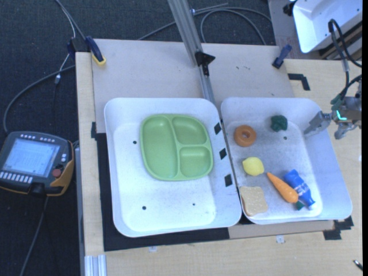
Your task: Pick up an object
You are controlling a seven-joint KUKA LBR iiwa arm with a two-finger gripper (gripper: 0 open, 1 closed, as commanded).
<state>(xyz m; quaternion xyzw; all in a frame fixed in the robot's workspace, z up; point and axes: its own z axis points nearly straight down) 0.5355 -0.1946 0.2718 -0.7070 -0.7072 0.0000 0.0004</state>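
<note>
bench (149, 73): tan top carrying two white bins side by side, with clamps at the far corners
left bin (123, 211): holds one thing, set toward its far half
green plate (177, 146): three compartments, lying flat in the left bin, nothing on it
right bin (330, 171): holds all the small pieces, any of which would serve for the pick
bread slice (253, 200): flat in the right bin's near left corner
blue packet (299, 188): near the right bin's near edge, touching the carrot
carrot (282, 187): lies at a slant just left of the blue packet
doughnut (245, 135): alone by the right bin's left wall, toward the far side
lemon (253, 166): between the doughnut and the bread slice, apart from both
green lump (279, 122): in the far part of the right bin, nearest the arm's tip
fingers (329, 123): at the right bin's right rim, over the far part; too small and blurred to tell whether released or clenched; nothing seen between them
step in hand: reaching in; my judgement is that a lone piece such as the green lump or doughnut is the cleaner target, descending straight and centred so the fingers straddle it, away from the walls
</note>
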